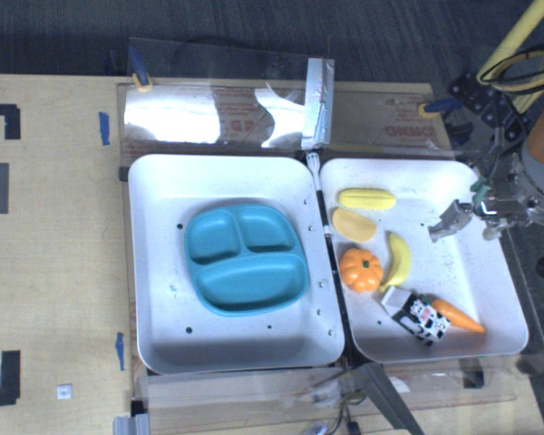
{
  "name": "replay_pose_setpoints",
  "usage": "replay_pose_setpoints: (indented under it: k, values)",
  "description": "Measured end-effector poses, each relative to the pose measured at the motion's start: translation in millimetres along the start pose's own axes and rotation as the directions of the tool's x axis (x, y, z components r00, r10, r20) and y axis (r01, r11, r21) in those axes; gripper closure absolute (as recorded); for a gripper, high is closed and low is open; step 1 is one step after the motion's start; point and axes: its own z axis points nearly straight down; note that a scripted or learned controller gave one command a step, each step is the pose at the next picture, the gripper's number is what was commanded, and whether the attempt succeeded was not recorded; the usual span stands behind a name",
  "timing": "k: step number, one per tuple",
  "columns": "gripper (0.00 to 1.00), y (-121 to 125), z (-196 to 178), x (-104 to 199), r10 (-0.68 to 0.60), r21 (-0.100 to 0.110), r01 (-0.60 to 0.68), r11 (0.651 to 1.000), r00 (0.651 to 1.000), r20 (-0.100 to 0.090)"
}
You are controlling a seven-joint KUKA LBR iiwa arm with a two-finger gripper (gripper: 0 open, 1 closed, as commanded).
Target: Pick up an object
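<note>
The right bin (pixel 453 270) holds several toy foods. A yellow corn cob (pixel 366 199) lies at its back left, with a pale yellow slice (pixel 354 225) just in front of it. An orange pumpkin (pixel 360 270) sits by the bin's left wall, touching a banana (pixel 398 261). Near the front lie a black-and-white block (pixel 419 316) and an orange carrot (pixel 457 316), side by side. My gripper (pixel 451 219) hangs over the bin's back right part, apart from all the objects, with nothing seen in it.
The left bin (pixel 154 198) holds a blue divided plate (pixel 245 256). A clear plastic sheet and a metal bracket (pixel 318 102) stand behind the bins. Cables and the arm's body (pixel 517 152) crowd the right side.
</note>
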Motion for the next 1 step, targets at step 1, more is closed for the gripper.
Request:
replay_pose_setpoints:
  k: [1]
  values:
    - [0.0, 25.2, 59.6, 20.3, -0.261, 0.001, 0.261, 0.965, 0.965, -0.001]
